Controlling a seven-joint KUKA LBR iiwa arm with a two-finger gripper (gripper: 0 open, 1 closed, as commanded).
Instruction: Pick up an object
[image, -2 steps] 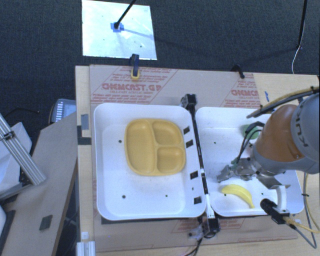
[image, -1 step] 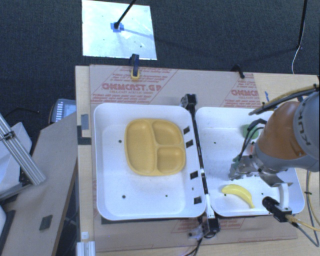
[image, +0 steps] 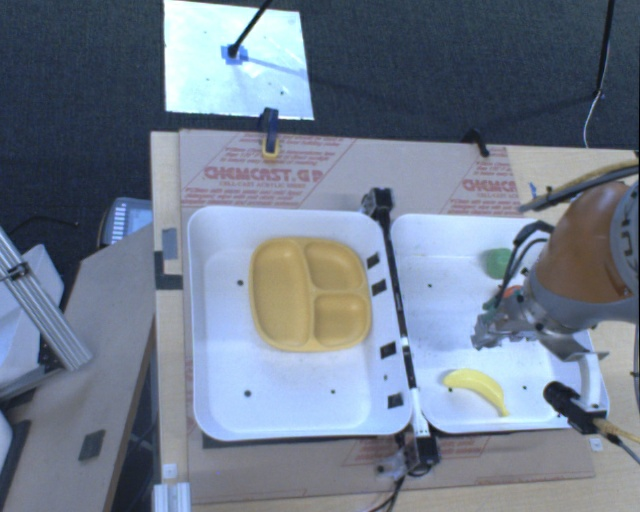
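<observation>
In the right bin (image: 440, 290) a yellow banana (image: 478, 388) lies near the front wall. A green object (image: 497, 262) rests toward the back right. My gripper (image: 488, 334) hangs low over the middle of this bin, just above and right of the banana and in front of the green object. A small red-orange thing (image: 511, 295) peeks out beside the wrist, mostly hidden by it. I see nothing held in the gripper.
The left bin (image: 220, 330) holds a yellow divided plate (image: 308, 293). A black divider (image: 392, 300) with clips runs between the two bins. My arm (image: 595, 255) covers the right bin's right side.
</observation>
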